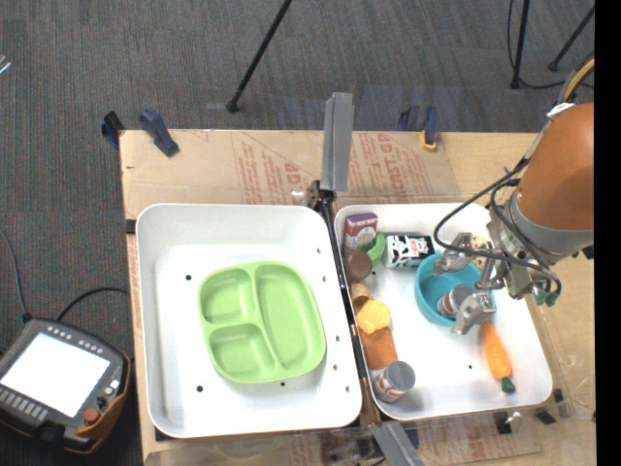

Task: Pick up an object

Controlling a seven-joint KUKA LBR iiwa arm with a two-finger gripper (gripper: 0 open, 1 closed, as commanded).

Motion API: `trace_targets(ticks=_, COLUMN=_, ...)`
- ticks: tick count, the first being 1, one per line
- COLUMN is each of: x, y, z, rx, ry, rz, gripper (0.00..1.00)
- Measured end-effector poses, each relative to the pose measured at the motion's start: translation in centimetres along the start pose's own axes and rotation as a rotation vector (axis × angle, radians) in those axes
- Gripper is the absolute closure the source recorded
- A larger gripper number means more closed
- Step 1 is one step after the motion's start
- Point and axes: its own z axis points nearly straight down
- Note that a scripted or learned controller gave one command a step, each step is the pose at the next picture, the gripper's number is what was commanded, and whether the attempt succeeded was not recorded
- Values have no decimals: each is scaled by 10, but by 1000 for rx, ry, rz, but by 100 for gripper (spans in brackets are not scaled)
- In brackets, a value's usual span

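The pincer (pixel 464 311) is seen over the blue bowl (pixel 430 294) in the right bin (pixel 532 352); its spread cannot be told.

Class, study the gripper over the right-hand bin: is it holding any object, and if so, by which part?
It cannot be told. The gripper sits low over the blue bowl beside the toy carrot, but nothing is clearly visible between its fingers.
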Motion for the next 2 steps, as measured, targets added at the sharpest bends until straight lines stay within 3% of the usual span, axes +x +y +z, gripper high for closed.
trace_targets(ticks=1, x=-6, y=-44, z=141, rx=-1, ry=1, rz=124, gripper=0)
trace_targets(ticks=2, x=-61, y=-77, z=140, rx=-2, ry=11, rz=80, gripper=0)
